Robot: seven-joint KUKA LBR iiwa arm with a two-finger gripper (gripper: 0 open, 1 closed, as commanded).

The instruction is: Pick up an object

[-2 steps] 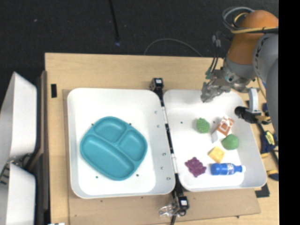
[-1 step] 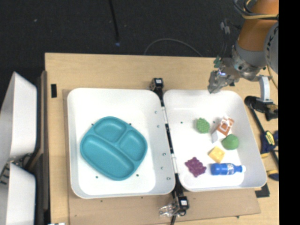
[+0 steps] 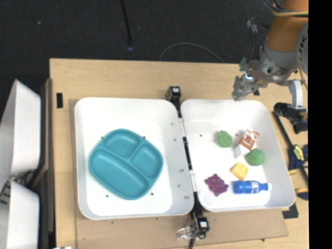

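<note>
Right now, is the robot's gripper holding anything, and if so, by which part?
Nothing is held. The gripper hangs above the far rim of the right white bin, apart from the small toys, such as the blue plastic bottle, lying in it.

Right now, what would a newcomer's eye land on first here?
Probably the teal divided plastic plate lying alone in the left white bin. Next, the cluster of small colourful toys in the right white bin, including a blue bottle, with the claw hovering over that bin's far edge.
</note>
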